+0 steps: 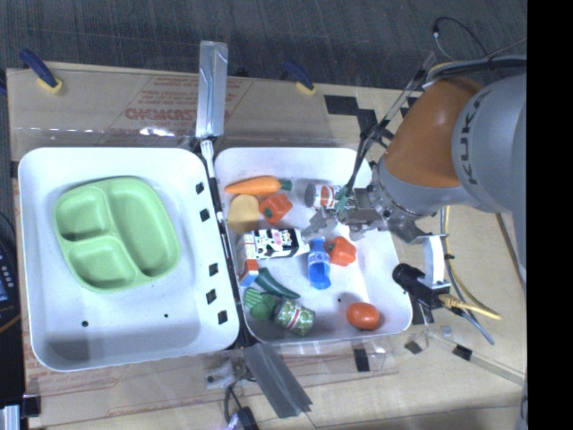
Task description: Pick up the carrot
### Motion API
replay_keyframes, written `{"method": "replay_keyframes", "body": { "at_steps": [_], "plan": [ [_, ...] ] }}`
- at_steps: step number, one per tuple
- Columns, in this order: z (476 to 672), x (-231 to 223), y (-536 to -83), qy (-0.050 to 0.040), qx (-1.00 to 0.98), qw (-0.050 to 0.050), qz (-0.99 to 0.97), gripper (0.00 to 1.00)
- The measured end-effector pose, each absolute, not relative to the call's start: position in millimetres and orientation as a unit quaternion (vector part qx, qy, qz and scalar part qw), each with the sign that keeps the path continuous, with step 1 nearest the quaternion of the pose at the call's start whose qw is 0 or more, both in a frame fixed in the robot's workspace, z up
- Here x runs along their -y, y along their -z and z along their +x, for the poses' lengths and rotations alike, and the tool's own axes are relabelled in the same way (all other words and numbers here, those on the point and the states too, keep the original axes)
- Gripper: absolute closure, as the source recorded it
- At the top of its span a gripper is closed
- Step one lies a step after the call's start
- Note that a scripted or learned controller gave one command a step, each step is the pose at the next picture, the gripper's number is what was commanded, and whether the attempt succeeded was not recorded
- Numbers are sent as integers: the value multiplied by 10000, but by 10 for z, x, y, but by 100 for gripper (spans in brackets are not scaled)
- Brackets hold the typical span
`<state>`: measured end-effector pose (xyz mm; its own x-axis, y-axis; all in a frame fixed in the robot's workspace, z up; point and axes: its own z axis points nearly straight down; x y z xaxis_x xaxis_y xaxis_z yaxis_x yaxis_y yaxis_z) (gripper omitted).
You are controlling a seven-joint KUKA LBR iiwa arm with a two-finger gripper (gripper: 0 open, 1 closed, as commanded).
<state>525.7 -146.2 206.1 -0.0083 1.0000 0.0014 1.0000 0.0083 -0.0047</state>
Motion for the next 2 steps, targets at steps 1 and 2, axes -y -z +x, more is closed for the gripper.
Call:
{"method": "replay_keyframes", "body": {
  "at_steps": [1,2],
  "plan": [
    [5088,1255,-2500,-9,6658,4,-7461,0],
    [5757,904,-2135,-25,6761,19,-7368,0]
  ]
}}
